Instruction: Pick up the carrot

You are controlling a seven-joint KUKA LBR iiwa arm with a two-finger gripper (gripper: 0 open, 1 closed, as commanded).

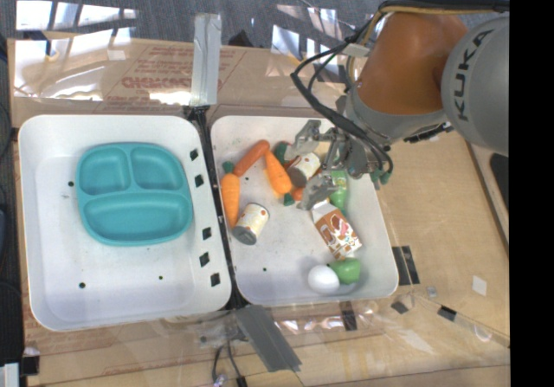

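Note:
Three orange carrots lie in the right bin [381, 277]. One carrot [251, 157] slants near the bin's top left, a second carrot [278, 174] lies just right of it, and a third carrot [230, 197] rests upright along the left wall. My gripper [313, 164] hangs over the bin's upper middle, right of the second carrot, with its fingers [307, 135] spread open. A small whitish-brown object [304, 165] sits between them, and no carrot is held.
A tin can [251, 222] lies below the carrots. A labelled packet [337, 234], a white egg [324, 278] and green items [348, 270] crowd the bin's lower right. The left bin [52, 290] holds a teal divided plate [134, 193].

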